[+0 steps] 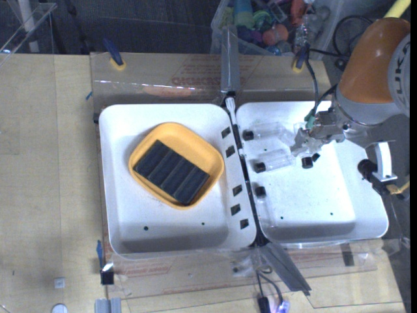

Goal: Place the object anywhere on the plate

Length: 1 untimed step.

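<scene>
A yellow plate (151, 145) with rounded corners lies tilted in the left bin (117, 233). A dark grey ridged rectangular object (172, 170) rests flat on the plate and covers most of its middle. My gripper (306, 149) hangs low over the upper middle of the right bin (365, 223), well to the right of the plate and beyond the divider. Just left of the gripper, a pale see-through item (277, 156) lies on the bin floor. I cannot make out whether it touches the gripper.
A raised divider (241, 175) with small black clips separates the two bins. The arm's orange band (374, 60) and grey wrist fill the right side above the right bin. A clear box of colourful toys (270, 12) stands behind the bins.
</scene>
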Each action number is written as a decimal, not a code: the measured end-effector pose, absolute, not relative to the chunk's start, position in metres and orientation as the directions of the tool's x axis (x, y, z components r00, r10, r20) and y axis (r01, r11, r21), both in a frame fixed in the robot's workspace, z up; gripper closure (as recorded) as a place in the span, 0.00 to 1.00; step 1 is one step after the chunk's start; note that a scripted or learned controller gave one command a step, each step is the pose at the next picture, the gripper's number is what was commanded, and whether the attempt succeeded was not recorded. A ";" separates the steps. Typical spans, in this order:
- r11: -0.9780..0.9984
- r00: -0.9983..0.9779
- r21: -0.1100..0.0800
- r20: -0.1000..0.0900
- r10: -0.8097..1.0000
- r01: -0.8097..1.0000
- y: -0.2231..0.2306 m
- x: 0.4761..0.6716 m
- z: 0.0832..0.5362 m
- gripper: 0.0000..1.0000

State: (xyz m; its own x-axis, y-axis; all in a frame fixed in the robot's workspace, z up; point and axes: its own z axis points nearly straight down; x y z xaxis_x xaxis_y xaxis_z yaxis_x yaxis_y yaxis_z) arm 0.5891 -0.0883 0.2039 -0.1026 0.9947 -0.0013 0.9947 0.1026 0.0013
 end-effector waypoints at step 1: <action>0.337 -0.337 0.003 -0.002 0.941 0.941 -0.021 0.648 0.184 1.00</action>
